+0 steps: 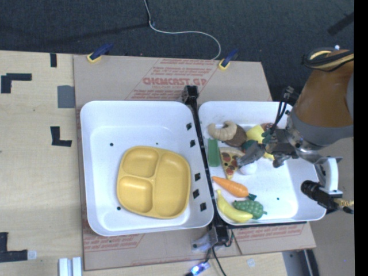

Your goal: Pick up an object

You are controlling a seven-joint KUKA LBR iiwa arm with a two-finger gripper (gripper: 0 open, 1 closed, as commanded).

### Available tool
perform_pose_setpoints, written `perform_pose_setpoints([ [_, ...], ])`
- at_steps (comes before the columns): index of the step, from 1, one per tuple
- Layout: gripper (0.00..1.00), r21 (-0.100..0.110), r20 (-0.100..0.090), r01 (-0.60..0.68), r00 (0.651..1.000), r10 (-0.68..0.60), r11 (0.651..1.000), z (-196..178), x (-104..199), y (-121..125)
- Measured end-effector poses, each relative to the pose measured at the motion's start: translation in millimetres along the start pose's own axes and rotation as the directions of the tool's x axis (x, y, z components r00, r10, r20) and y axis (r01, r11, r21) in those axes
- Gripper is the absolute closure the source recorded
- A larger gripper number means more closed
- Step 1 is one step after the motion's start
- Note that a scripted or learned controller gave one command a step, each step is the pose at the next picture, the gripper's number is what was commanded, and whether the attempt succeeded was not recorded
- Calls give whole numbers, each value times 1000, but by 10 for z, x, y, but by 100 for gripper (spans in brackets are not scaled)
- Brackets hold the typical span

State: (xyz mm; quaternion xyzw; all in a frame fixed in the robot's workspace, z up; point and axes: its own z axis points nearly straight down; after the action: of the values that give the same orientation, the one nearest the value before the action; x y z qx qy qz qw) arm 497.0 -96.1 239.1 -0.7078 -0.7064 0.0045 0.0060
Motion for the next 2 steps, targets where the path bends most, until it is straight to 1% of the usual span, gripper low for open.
perform_pose_setpoints([
  [1,0,-13,2,3,1000,-3,1000,-60,0,24],
  [2,0,-7,2,1,1000,-1,1000,458,-96,37],
])
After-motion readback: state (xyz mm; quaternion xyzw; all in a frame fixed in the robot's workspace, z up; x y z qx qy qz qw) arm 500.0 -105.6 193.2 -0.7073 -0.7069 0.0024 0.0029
